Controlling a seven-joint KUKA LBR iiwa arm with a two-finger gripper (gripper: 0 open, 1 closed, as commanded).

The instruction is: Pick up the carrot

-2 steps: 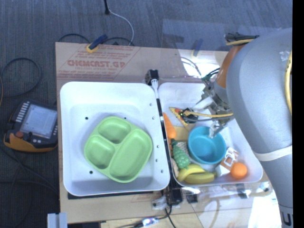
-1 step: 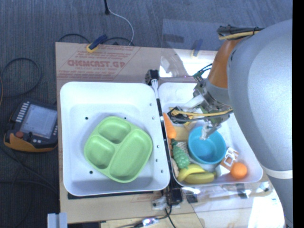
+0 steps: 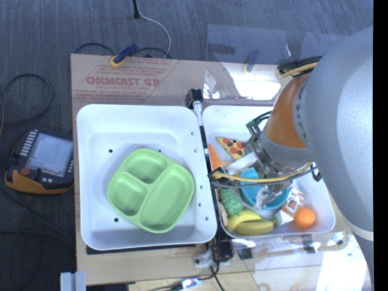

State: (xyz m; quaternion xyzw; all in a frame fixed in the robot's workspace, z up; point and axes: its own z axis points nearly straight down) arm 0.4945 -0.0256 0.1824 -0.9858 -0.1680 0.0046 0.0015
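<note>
The carrot (image 3: 214, 158) is a slim orange piece lying against the left wall of the right bin (image 3: 321, 223). The cables hide its lower end. My gripper (image 3: 267, 194) hangs low in the middle of that bin, over a blue cup (image 3: 253, 194), about a hand's width right of the carrot. The wrist and its orange band (image 3: 285, 126) cover the bin's upper right part.
A pizza slice (image 3: 232, 144) lies just right of the carrot. A green knobbly toy (image 3: 230, 201), a banana (image 3: 250, 224) and an orange (image 3: 304, 217) fill the bin's front. In the left bin (image 3: 91, 132) sits a green divided plate (image 3: 151, 190).
</note>
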